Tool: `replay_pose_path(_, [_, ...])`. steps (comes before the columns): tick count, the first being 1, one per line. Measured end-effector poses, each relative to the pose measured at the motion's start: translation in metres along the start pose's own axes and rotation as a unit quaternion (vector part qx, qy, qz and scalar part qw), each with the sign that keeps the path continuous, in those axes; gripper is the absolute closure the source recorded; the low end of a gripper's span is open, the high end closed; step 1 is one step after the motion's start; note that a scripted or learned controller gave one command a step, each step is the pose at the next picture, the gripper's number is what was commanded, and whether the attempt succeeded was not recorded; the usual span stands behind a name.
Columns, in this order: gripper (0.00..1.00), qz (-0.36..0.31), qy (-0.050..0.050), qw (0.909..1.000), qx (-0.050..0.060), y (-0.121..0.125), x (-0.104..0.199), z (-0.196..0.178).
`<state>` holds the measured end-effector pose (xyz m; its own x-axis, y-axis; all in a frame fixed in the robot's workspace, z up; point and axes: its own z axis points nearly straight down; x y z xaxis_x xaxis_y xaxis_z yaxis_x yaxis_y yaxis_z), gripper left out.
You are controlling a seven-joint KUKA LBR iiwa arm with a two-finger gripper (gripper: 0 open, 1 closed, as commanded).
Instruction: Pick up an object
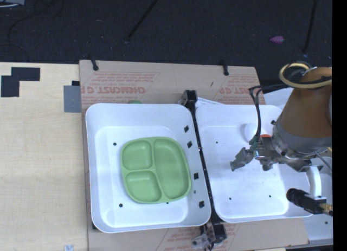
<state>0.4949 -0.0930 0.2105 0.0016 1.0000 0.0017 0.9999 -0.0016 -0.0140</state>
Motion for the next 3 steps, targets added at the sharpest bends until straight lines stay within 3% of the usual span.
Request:
replay_pose_path(1, [0.00, -0.001, -0.001, 1.0000, -0.006, 0.003, 0.000, -0.006])
replay_pose_path(3, [0.00, -0.001, 0.000, 1.0000, -0.003, -0.008, -0.010, 0.091])
